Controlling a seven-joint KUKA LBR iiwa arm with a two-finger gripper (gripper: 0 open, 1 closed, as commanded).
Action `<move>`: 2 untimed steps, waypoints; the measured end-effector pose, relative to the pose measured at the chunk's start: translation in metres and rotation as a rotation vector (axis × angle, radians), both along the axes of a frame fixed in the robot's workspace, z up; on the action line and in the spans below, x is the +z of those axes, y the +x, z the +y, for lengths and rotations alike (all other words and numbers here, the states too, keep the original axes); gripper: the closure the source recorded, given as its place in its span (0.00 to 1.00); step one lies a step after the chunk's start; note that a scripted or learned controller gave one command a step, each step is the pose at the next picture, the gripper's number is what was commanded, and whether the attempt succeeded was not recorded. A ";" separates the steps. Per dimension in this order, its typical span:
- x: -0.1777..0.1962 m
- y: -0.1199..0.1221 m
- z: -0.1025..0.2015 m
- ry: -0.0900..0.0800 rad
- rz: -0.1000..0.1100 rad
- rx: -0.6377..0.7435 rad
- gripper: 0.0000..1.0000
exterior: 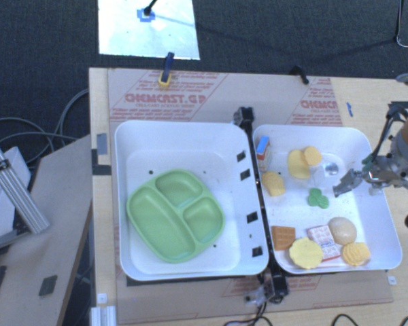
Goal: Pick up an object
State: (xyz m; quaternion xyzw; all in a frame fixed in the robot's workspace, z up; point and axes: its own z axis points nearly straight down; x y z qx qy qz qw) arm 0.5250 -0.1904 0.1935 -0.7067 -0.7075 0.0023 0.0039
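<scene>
A: What does the table (190, 90) look like?

B: A brown board printed with red lettering, sitting on dark blue carpet (41, 39). A pale square sheet (148, 19) lies on the floor at twelve o'clock, and cables (27, 138) trail at nine.

A: And the bins?

B: The left bin (143, 141) holds a green divided tray (175, 214). The right bin (367, 202) holds toy food: yellow pieces (304, 160) at twelve, a green piece (318, 198) in the middle, a cracker (283, 237) and a beige egg (342, 229) towards six.

A: The jaws?

B: The gripper (345, 184) hangs over the right bin at three o'clock, beside the green piece. Open or closed, I cannot tell.
</scene>
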 end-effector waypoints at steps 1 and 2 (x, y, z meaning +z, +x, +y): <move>0.005 0.003 0.000 -0.003 -0.010 0.003 0.00; -0.055 -0.005 -0.001 -0.001 -0.005 0.000 0.00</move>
